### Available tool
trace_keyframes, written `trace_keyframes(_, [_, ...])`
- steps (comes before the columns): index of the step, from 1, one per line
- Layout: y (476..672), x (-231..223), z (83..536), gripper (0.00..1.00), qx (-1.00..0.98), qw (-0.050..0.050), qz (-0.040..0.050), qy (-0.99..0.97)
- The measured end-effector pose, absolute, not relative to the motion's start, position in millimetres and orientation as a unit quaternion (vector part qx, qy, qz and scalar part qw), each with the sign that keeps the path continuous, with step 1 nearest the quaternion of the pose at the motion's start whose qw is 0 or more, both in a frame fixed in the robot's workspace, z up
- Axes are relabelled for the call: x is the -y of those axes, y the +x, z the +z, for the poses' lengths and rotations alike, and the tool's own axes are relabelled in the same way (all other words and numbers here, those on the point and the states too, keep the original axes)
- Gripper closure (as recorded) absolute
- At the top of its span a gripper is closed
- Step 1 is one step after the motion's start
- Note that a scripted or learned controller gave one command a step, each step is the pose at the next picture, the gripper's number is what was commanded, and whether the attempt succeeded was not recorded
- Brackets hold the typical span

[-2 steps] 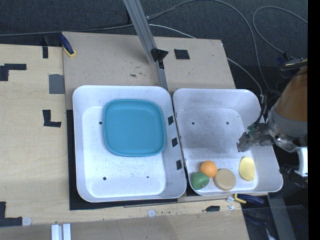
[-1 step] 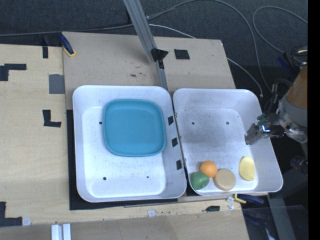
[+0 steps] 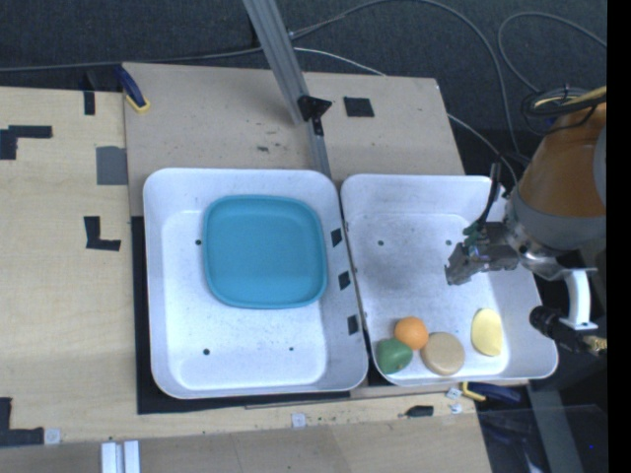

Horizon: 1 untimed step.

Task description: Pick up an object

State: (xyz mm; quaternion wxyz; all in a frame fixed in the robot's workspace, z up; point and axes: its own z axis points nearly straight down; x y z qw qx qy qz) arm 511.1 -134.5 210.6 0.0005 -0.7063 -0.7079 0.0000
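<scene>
Arm running off the right edge, tool tips blurring too small to read, surface getting cropped at left

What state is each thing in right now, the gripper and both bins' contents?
Gripper: above the right bin, nothing visibly held.
Blue plate: flat in the left bin.
Orange ball: resting at the right bin's near edge, beside the green piece.
Green piece: resting in the near left corner.
Tan disc: lying beside the ball.
Yellow piece: lying apart, nearest the arm.
</scene>
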Motion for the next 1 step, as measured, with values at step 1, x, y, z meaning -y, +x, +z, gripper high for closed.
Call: trace_keyframes(1, [517.9,87.7,204.3,1.00,0.708,0.001,0.0001,-0.706])
